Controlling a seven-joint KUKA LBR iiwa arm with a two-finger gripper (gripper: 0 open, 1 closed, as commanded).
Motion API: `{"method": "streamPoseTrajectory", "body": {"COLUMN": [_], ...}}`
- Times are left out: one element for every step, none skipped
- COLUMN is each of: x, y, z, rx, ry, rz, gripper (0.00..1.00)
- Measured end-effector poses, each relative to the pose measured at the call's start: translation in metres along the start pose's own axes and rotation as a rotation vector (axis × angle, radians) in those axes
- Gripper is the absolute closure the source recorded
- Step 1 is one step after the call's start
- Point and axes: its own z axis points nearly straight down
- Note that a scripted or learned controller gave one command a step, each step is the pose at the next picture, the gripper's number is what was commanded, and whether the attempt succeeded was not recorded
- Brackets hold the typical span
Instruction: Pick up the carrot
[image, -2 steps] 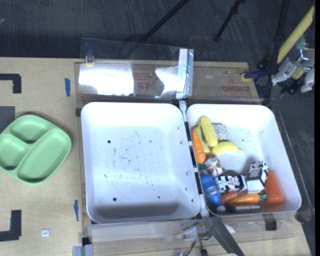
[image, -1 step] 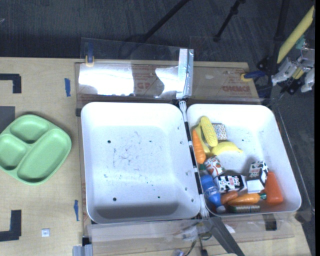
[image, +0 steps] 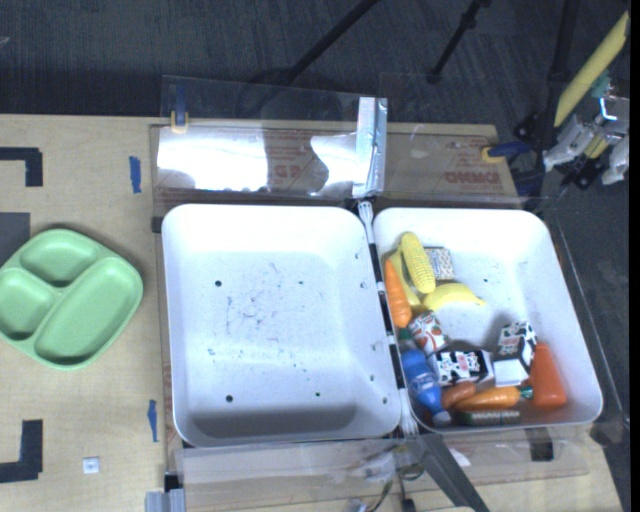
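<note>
In the right bin (image: 560, 262), a slim orange carrot (image: 398, 296) lies lengthwise against the left wall, next to a yellow corn cob (image: 416, 262). Two more orange pieces sit at the bin's front: a long one (image: 487, 397) lying flat and a fat cone-shaped one (image: 547, 379) in the front right corner. I cannot tell which of them are carrots too. A pale mechanism that looks like my gripper (image: 588, 143) hangs beyond the back right corner of the right bin, far from the carrot. Its fingers are too small to read.
The right bin also holds a yellow banana-like piece (image: 455, 296), a blue item (image: 421, 380) and small printed cartons (image: 461, 364). The left bin (image: 190, 300) adjoins it. A green divided plate (image: 66, 296) rests on the bench at far left. A clear panel (image: 270, 150) stands behind the bins.
</note>
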Motion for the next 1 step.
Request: {"method": "streamPoseTrajectory", "body": {"x": [0.0000], "y": [0.0000], "z": [0.0000], "rx": [0.000], "ry": [0.000], "rz": [0.000], "gripper": [0.00]}}
